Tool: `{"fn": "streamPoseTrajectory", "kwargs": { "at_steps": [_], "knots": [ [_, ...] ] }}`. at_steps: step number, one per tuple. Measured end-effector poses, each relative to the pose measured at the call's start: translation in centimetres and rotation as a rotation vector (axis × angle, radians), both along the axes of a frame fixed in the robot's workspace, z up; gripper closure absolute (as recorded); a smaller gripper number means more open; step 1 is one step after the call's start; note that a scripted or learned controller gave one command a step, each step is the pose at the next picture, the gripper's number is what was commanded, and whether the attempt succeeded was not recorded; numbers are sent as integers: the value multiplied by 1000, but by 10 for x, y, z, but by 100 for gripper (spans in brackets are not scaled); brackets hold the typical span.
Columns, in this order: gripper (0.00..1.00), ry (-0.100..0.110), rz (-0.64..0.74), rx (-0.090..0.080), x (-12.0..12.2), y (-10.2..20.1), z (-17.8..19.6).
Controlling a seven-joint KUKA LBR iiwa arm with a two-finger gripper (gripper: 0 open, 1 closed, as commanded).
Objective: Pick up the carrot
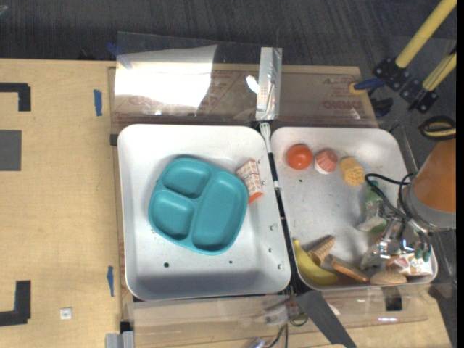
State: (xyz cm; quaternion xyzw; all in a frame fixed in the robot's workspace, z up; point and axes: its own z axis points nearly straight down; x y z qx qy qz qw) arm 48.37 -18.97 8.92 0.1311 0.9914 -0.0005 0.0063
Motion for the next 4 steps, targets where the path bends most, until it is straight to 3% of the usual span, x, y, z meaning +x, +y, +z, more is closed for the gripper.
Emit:
{"fn": "streamPoseTrajectory", "kwargs": {
  "at_steps": [1,2,3,4],
  "knots": [
    [0,1,-141,2,86,-20,46],
    [0,0,-136,2,47,14,0],
    [100,-12,-134,-1,51,14,13],
    [100,2,-234,5,48,74,71]
  ]
}}
